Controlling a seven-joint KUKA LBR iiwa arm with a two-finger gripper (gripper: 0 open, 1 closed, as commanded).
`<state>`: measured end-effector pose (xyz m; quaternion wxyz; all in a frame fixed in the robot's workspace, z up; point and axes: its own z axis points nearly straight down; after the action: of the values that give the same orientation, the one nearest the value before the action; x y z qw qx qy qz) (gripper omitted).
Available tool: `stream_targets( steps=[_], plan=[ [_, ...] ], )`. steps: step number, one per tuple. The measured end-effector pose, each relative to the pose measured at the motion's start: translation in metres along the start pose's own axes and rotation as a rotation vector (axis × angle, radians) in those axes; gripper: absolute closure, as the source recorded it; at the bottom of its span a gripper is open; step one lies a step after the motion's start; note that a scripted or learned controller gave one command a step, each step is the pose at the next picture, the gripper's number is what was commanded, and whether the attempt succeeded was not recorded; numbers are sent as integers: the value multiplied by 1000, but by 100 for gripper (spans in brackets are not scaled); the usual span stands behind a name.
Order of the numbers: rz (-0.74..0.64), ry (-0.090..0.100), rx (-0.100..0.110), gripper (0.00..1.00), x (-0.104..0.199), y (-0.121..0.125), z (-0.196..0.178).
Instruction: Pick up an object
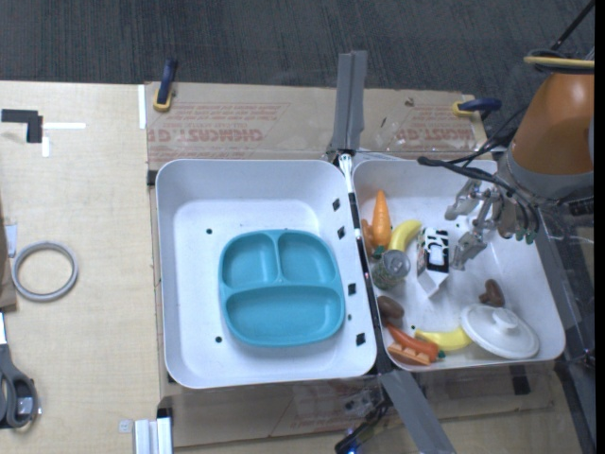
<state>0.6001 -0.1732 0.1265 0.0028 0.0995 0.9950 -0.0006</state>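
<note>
The right bin (pixel 544 263) holds several small items: an orange carrot (pixel 380 218), a yellow banana (pixel 405 235), a black-and-white block (pixel 435 251), a grey round piece (pixel 389 268), a brown lump (pixel 491 294), a white lid (pixel 501 331), a second banana (pixel 444 339) and red-orange pieces (pixel 408 348). My gripper (pixel 465 227) hangs over the middle of this bin, just right of the black-and-white block. Its fingers are open with nothing between them.
In the left bin (pixel 189 206) lies a blue divided plate (pixel 281 287). A tape roll (pixel 43 270) and scissors (pixel 14 397) sit on the bench at far left. A grey bar (pixel 350 102) rises between the bins at the back.
</note>
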Motion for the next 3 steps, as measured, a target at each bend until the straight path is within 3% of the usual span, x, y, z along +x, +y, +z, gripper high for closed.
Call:
stream_targets(
  steps=[1,2,3],
  plan=[
    [38,-7,-1,0,-14,78,27],
    [57,3,0,0,37,54,34],
    [54,-4,3,100,35,53,23]
  ],
)
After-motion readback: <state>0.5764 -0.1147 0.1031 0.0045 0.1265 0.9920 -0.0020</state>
